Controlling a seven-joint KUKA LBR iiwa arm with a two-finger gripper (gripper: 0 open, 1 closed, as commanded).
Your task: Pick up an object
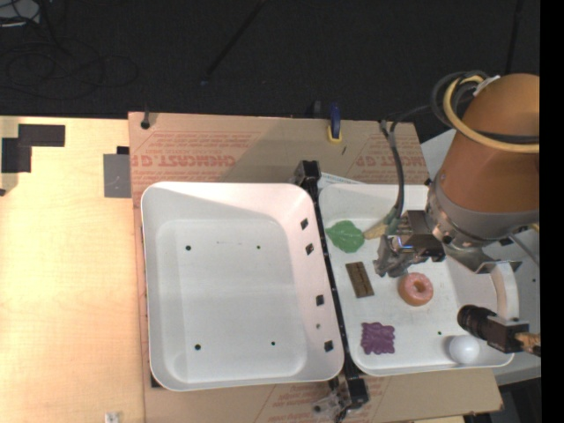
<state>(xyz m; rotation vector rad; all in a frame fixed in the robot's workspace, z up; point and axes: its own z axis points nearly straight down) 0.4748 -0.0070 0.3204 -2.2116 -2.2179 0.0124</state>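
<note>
Here the end effector (398, 252) hangs low in the right bin (441, 359), grip state untellable, nearest the pink ring (415, 289) just beside it; crowding from the green piece (345, 234) and brown bar (358, 279) risks a miss.

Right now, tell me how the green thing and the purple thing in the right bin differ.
The green thing is leaf-green, rounded and smooth-edged; the purple thing is violet, blockier, with a bumpy outline. The green one lies toward the far side of the right bin, close beside the end effector; the purple one lies near the front edge, apart from it. Both are small and rest flat on the white floor.
</note>
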